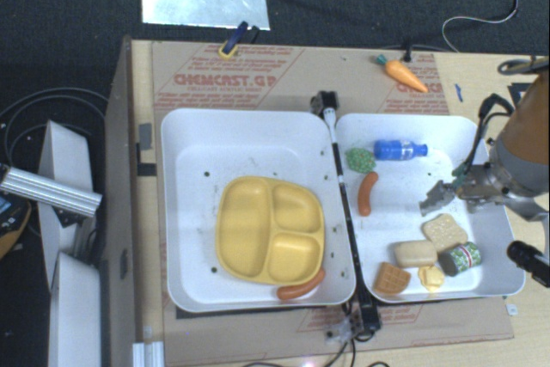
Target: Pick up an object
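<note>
Reaching in from the right, the arm carries its hand low over the right bin, and whether the hand is spread or closed I cannot tell; nothing is seen caught in it. Any object will serve, and the nearest candidates lie just on its near side: a pale cracker, a bread roll, a small green-labelled can, a waffle piece and a yellow bit, all crowded and some touching. A good try would probably pick one at the edge of the cluster and come straight down, since a slanted approach risks shoving neighbours. Easier, I judge, are the loners farther left: the blue bottle, the green lump and the red sausage, each well apart. The left bin holds a yellow divided plate with another sausage beside its near rim. A toy carrot lies on the table beyond the bins.
</note>
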Tool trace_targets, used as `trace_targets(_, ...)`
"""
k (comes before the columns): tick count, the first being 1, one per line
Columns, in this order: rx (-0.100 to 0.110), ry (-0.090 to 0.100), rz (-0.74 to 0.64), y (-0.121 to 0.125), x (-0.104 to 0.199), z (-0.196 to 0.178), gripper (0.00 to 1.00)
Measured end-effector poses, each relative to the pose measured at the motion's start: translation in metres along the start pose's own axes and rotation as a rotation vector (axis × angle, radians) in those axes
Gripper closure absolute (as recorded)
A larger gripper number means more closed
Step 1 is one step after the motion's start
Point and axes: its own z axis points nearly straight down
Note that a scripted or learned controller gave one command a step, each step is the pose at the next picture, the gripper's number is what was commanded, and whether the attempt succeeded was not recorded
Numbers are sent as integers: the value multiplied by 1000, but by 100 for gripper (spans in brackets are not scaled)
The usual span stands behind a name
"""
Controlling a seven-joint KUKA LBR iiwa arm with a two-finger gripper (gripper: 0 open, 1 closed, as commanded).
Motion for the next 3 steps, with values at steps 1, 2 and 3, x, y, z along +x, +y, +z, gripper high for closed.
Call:
trace_targets(1,0,1,-1,62,54,24,0)
trace_targets(2,2,1,-1,95,53,93,0)
trace_targets(3,14,4,5,148,55,120,0)
